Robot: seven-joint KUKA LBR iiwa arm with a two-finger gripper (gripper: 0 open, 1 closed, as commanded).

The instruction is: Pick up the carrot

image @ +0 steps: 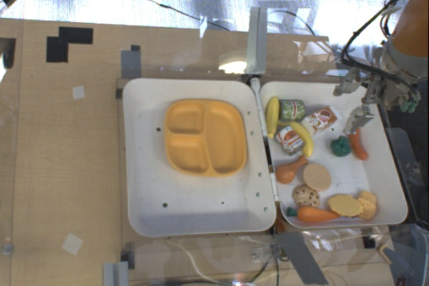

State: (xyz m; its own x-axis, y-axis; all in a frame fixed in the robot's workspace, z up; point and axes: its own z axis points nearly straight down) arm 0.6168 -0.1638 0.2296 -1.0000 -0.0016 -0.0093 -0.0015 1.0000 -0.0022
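Note:
The carrot point(316, 214) is orange and tapered. It lies flat along the near wall of the right bin point(395, 194), between a chocolate-chip cookie point(305, 195) and a yellow biscuit point(345, 205). My gripper point(360, 118) hangs over the far right part of that bin, just above a small red-orange piece point(359, 146) and a green broccoli point(341, 146). It is well back from the carrot and holds nothing that I can see.
The right bin also holds a banana point(272, 115), a green can point(291, 109), a small carton point(322, 120), a drumstick point(290, 171), a round bun point(316, 177) and a waffle point(366, 204). A yellow divided plate point(204, 137) sits in the left bin point(144, 171).

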